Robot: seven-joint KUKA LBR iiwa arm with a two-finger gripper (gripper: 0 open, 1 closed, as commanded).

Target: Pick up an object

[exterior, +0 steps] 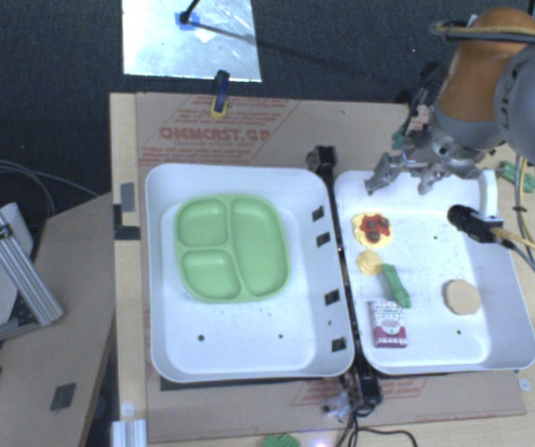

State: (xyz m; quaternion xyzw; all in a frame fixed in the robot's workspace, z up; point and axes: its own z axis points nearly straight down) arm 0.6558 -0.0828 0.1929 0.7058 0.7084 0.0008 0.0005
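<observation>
Gripper [400,182]: two metal fingers spread wide, nothing held, at right white bin's [504,343] far edge.
Writing: "GIEMCAST" partly legible on the brown cardboard sheet [213,130].

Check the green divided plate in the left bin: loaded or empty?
Empty: the green plate lies flat in the left bin, all three compartments bare.

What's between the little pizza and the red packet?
In the camera view, a yellow piece and a green stick lie between the pizza and red packet.
</observation>
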